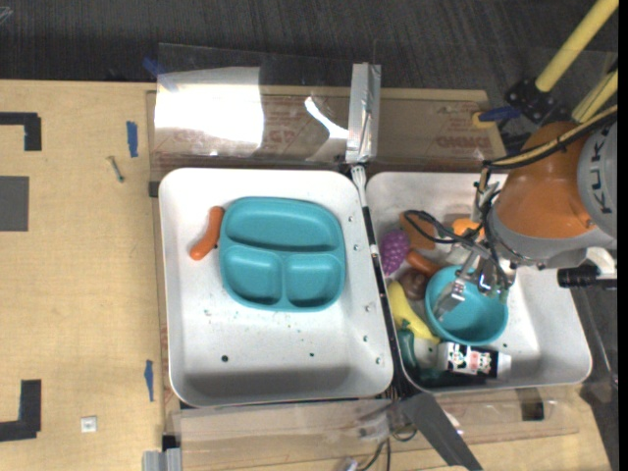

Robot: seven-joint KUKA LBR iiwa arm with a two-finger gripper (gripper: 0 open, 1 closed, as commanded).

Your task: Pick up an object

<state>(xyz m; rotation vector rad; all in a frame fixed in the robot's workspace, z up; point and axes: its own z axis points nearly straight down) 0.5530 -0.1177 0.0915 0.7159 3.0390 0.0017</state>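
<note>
1. Overhead, two shallow white plastic bins sit side by side on the tan wooden bench (69,292); the left bin (196,351) and the right bin (549,351) touch along a shared inner edge.
2. Lying in the left bin is a teal plastic tray with three compartments (283,253), set toward the bin's far half; an orange carrot-shaped toy (207,234) lies just beside the tray's left edge, tilted, its lower end pointing toward the bin's left wall.
3. Crowded into the left part of the right bin are several small things; a teal plastic bowl (478,312) sits near the middle of the bin; a purple bunch of toy grapes (393,251) lies by the shared wall; a yellow banana-shaped toy (407,312) lies just left of the bowl; a dark bottle with a white label (469,361) lies on its side along the near wall, just below the bowl.
4. Reaching in from the right, the grey arm with its orange band (540,199) hangs over the right bin; the gripper (469,285) is lowered at the bowl's upper left rim; whether its fingers are spread or closed I cannot tell, nor whether anything is caught between them.
</note>
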